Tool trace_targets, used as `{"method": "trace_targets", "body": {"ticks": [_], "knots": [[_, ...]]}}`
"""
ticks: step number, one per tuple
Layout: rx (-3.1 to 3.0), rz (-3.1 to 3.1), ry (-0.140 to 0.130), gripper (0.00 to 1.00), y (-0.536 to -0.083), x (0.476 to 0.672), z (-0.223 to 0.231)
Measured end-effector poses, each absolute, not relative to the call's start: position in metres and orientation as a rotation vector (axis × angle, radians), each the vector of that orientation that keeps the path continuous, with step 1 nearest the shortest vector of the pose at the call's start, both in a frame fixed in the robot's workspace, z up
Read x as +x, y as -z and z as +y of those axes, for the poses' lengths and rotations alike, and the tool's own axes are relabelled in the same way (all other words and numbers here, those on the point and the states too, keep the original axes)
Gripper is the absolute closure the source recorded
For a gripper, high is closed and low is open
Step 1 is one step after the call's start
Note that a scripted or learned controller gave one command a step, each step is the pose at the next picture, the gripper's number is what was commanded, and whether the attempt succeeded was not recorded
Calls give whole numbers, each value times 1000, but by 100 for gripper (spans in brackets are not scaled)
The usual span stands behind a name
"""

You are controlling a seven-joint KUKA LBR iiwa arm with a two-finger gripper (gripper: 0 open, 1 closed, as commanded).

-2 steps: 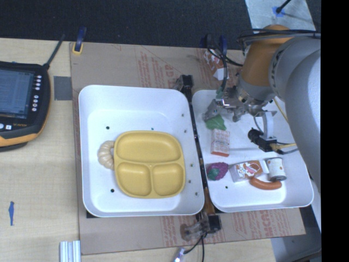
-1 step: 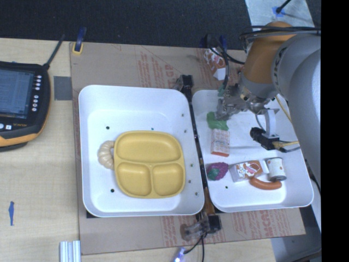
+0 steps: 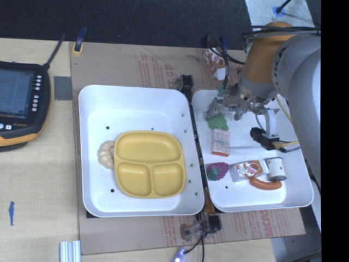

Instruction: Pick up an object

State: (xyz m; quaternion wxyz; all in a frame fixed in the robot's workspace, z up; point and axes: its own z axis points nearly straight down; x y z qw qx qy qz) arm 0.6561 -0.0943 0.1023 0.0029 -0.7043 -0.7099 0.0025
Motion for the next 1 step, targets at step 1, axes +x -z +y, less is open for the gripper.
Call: {"method": "trace_targets", "body": {"ticks": [1], "knots": [[-2213,-2226,-6,0,-92,656,-95]]}}
